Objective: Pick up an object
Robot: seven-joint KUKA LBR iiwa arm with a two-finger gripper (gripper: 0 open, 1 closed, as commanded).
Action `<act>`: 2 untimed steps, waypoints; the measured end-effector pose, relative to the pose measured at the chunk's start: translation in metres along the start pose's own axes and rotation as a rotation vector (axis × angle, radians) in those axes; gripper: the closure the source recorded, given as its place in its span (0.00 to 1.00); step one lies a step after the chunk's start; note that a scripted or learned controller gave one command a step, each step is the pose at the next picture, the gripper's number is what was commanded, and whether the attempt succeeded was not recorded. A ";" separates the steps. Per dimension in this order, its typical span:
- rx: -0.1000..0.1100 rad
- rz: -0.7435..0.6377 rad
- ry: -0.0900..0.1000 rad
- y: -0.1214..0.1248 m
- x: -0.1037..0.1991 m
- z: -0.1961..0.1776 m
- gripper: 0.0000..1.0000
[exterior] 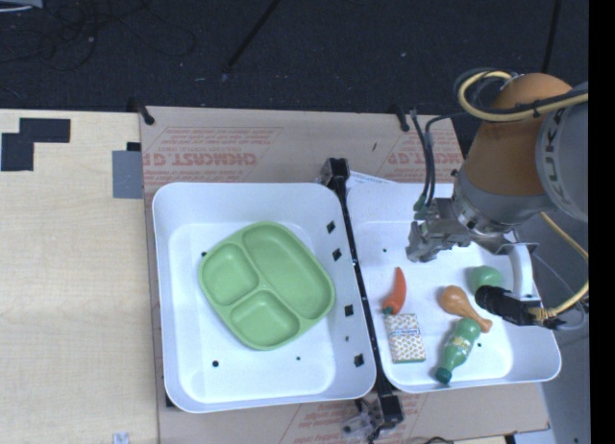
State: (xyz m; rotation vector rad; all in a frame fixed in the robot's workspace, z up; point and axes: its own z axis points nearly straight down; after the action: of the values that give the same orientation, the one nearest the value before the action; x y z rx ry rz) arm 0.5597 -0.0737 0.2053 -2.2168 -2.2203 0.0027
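In the right bin (pixel 538 367) lie an orange-red carrot-shaped toy (pixel 397 289), a small patterned box (pixel 406 337), a green bottle (pixel 455 348), an orange drumstick-shaped toy (pixel 461 305) and a green rounded object (pixel 484 278). My gripper (pixel 425 246) hangs over the upper middle of this bin, just above and right of the carrot toy. Nothing is visible between its fingers.
The left bin (pixel 183 356) holds a green divided plate (pixel 266 283). A black divider (pixel 348 269) runs between the bins. The arm and its cables (pixel 514 159) cover the right bin's upper right part. Cardboard lies under both bins.
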 end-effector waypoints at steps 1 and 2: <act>0.001 0.000 0.000 -0.009 0.042 -0.002 1.00; 0.002 0.000 -0.001 -0.007 0.094 0.005 1.00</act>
State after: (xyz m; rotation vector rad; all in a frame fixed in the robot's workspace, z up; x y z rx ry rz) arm 0.5527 0.0206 0.2008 -2.2164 -2.2197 0.0050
